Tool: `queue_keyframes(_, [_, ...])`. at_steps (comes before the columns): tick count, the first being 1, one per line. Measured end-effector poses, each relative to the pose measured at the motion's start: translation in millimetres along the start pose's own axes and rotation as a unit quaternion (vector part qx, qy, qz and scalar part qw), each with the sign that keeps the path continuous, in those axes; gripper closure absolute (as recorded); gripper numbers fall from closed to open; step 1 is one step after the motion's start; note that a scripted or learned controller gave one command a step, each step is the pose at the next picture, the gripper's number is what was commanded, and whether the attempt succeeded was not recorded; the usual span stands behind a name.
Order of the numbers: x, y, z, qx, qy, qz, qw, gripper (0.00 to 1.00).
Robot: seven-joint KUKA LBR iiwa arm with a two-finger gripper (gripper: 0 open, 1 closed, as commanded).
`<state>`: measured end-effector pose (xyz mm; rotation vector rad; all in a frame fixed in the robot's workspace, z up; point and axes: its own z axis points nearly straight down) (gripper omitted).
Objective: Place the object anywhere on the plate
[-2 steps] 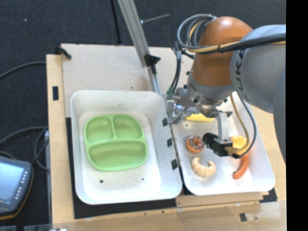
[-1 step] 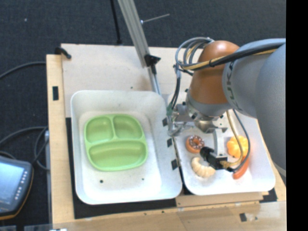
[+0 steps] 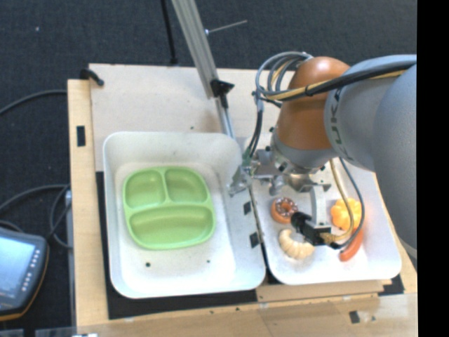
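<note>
A green plate [image 3: 168, 208] with three compartments lies in the left bin [image 3: 119, 153]; nothing rests on it. My gripper [image 3: 289, 187] hangs low over the left half of the right bin [image 3: 379, 262], under the orange wrist band, just behind a small brown doughnut [image 3: 284, 210]. A pale croissant-shaped piece [image 3: 295, 245] lies nearer the front of that bin. To the right are a yellow-orange fruit [image 3: 345, 213] and a thin red-orange chili-like piece [image 3: 353, 243]. The arm's body hides the rear of the right bin.
A slanted metal pole [image 3: 200, 44] rises behind the bins, its foot near the left bin's back right corner. The ridge between the two bins [image 3: 254, 230] runs just left of the gripper. A handheld screen [image 3: 17, 269] sits off the bench, at the left.
</note>
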<state>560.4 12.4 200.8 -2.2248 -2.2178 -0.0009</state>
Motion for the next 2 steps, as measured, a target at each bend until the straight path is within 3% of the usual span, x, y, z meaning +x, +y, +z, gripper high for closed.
queue_keyframes(1, [-103,-28,-1,0.0,-0.002,0.003,1.0,0.0])
queue_keyframes(2, [-23,-35,0,0.0,0.001,-0.006,1.0,0.0])
